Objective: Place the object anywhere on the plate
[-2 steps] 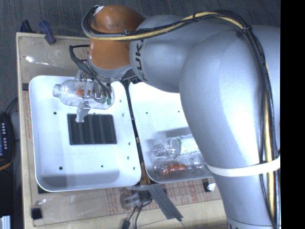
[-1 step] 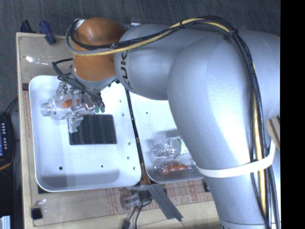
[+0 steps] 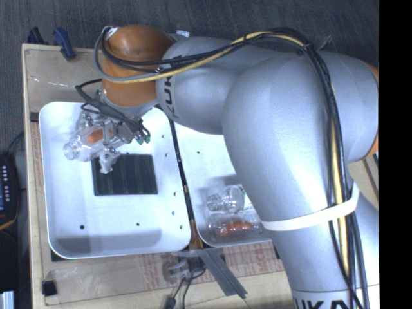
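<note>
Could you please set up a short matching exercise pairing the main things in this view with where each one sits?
Things:
1. dark plate
2. gripper
3. clear items
4. blue clamp

Places:
A. in the right bin, near its front edge
B. at the bench's far left corner
C. flat on the floor of the left bin
D. over the left bin, just beyond the plate's far edge

Pairs: 1-C, 2-D, 3-A, 4-B
</note>
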You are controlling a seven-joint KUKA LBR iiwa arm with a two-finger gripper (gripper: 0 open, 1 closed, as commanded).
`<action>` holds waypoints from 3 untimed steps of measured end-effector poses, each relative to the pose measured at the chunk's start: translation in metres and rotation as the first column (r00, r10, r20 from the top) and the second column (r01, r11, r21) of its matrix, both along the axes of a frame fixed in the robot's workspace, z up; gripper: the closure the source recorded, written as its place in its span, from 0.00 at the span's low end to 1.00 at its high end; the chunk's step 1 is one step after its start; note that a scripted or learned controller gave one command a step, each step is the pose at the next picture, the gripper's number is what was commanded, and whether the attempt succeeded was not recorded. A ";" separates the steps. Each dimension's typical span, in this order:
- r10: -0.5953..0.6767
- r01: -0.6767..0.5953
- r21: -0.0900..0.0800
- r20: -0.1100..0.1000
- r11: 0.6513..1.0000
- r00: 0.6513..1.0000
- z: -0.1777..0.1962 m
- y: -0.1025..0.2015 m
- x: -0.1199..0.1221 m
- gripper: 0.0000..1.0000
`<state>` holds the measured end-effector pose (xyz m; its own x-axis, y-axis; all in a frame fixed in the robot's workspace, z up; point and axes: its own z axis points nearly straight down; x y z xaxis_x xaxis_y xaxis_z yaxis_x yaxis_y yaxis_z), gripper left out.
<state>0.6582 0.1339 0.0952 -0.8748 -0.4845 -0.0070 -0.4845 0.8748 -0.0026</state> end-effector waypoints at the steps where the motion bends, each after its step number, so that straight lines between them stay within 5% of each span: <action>1: -0.001 0.001 0.000 0.000 1.000 1.000 0.000 0.000 0.000 0.00; 3: -0.001 0.001 0.000 0.000 1.000 1.000 0.000 0.000 0.000 0.00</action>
